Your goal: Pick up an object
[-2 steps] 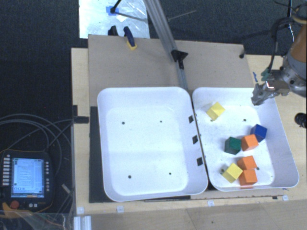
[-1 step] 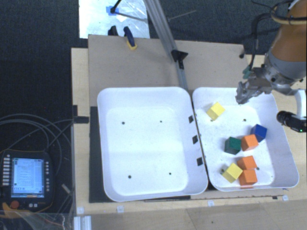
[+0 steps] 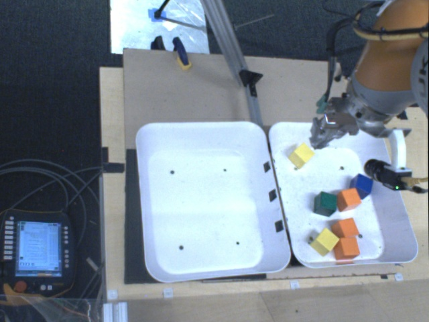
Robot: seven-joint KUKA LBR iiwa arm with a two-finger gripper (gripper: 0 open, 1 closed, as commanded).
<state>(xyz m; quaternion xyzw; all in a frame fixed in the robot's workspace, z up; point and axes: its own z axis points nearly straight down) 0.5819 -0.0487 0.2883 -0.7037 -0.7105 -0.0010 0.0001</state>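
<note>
Brown bench (image 3: 188, 92) — two white bins (image 3: 201, 200)

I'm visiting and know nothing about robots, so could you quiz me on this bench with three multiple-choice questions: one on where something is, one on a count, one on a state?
1. Which bin holds the blocks? A) left B) right C) both
2. How many orange blocks? A) one B) three C) five
3. The yellow block near the gripper is: A) lifted B) lying in the bin C) outside the bins

Answers: 1 B, all lie in the right bin. 2 B, three orange blocks. 3 B, the yellow block rests on the bin floor, beside the gripper.
</note>
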